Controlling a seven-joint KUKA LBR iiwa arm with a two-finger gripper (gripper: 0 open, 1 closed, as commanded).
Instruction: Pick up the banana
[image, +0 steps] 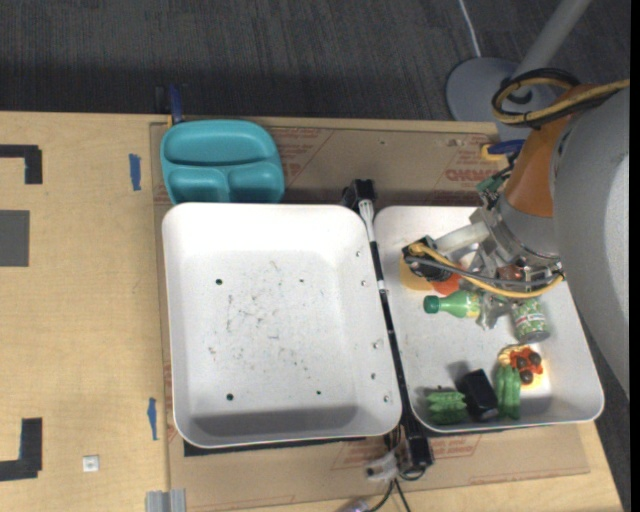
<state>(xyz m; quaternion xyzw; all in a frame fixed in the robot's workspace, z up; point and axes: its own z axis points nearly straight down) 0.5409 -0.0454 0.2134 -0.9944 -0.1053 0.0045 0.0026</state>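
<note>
Banana, seemingly the yellow curve at the far-left of the right bin, lies just beside the tool; whether the tool is wide or narrow I cannot tell. It is probably light, smooth and stiff, best gripped across its middle.

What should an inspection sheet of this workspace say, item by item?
surface: cardboard-covered bench bearing two white bins; left bin has a scuffed floor.
job's things: banana: I cannot tell it apart with certainty among the things in the right bin.
clutter: green bottle, green-labelled can, black block, green toy, orange-yellow toy, all in the right bin.
grippers: gripper low over the right bin's far half, close to the green bottle; open or shut cannot be told.
cables: yellow cable looped on the arm; thin wires at the bench's near edge.
surroundings: teal divided tray behind the left bin; blue tape mark; dark floor.
</note>
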